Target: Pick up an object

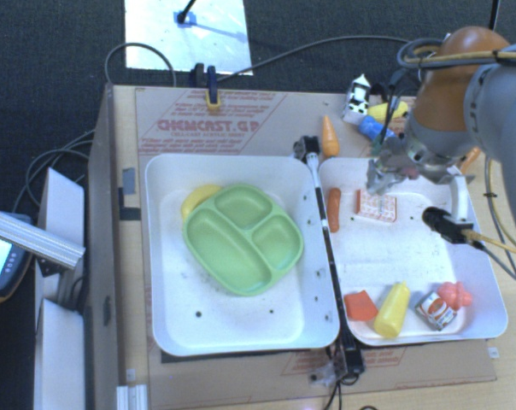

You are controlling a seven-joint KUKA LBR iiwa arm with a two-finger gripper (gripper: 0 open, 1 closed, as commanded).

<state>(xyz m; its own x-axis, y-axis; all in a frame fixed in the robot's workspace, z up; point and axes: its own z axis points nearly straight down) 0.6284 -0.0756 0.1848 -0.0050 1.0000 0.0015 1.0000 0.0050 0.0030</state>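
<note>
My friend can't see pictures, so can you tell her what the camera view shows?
A grey and orange robot arm's gripper hangs over a checked card in the right white bin, which also holds a yellow bottle, an orange block and a small can. The left bin holds a green divided plate.

A brown tabletop (241,118) printed with red lettering stands on dark carpet (44,58), a shiny metal sheet (185,24) lying beyond it.
</note>
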